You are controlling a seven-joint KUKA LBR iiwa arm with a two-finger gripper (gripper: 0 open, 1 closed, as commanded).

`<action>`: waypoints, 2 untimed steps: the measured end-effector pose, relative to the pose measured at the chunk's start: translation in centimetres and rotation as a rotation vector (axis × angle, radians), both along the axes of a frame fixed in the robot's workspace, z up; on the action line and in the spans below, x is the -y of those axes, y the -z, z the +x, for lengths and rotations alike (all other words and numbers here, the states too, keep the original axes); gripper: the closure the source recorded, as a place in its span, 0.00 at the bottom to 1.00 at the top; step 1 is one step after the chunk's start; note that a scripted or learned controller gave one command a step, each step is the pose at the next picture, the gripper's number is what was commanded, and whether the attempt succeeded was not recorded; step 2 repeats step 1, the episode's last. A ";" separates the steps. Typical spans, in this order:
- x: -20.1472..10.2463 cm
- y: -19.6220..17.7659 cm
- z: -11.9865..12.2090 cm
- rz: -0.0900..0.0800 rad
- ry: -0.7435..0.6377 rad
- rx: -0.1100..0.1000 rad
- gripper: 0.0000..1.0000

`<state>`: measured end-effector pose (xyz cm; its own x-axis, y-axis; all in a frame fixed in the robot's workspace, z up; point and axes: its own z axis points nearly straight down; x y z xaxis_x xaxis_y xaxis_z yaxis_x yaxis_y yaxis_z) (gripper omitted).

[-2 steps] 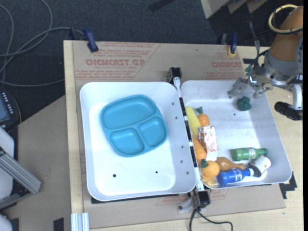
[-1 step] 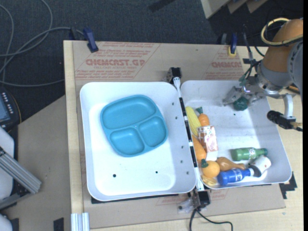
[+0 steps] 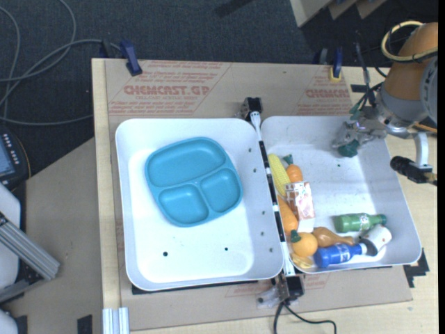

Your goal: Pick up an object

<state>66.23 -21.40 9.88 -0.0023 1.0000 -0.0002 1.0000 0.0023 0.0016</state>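
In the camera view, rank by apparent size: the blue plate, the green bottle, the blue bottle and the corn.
1. Blue plate, by far the largest.
2. Blue bottle, green bottle and corn: all look about alike in length, and the pile partly hides the corn, so I won't rank them.

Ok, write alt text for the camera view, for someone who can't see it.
A grey robot arm reaches from the right, its gripper low over the far end of the right white bin, away from the toy foods and bottles piled along that bin's left and near edges. The left white bin holds a blue divided plate.
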 end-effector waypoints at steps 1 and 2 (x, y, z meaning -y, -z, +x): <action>-7.8 1.3 0.6 0.000 -0.004 0.000 1.00; -7.8 1.3 0.6 0.000 -0.004 0.000 1.00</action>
